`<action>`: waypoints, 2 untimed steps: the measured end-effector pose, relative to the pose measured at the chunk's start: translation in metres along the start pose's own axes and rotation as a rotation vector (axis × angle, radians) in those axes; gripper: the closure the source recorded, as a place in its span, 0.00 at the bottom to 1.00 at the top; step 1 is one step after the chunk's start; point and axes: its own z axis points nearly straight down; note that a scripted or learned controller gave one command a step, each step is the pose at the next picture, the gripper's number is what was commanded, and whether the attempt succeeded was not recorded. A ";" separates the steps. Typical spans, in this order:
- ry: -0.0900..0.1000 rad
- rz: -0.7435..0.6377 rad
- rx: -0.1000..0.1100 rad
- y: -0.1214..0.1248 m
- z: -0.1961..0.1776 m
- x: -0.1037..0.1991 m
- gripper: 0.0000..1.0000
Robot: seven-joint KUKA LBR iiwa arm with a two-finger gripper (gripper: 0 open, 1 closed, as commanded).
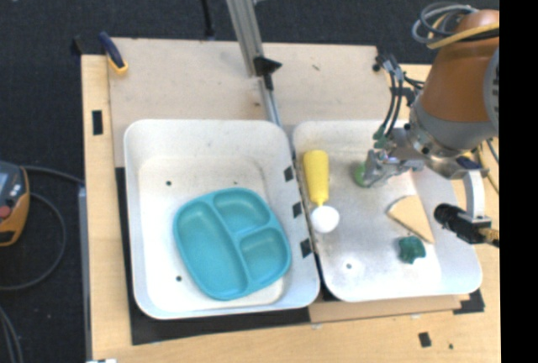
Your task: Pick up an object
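Note:
In the right bin (pixel 370 286) lie a yellow bottle with a white round cap (pixel 317 186), a tan wedge (pixel 411 217), a small dark green piece (pixel 410 249) and a small light green object (pixel 361 176). My gripper (pixel 376 167) hangs low over the bin's upper middle, right beside the light green object and seemingly touching it. The arm's grey and orange wrist covers the bin's upper right corner. Whether the green object sits between the fingers is hidden.
The left bin (pixel 143 160) holds a blue divided plate (pixel 231 242). A slanted metal post (pixel 244 17) rises behind the bins. Open floor shows in the right bin's lower left area.

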 end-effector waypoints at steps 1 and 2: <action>0.001 -0.001 0.000 0.011 -0.007 0.053 1.00; 0.000 0.001 0.000 0.019 -0.001 0.095 1.00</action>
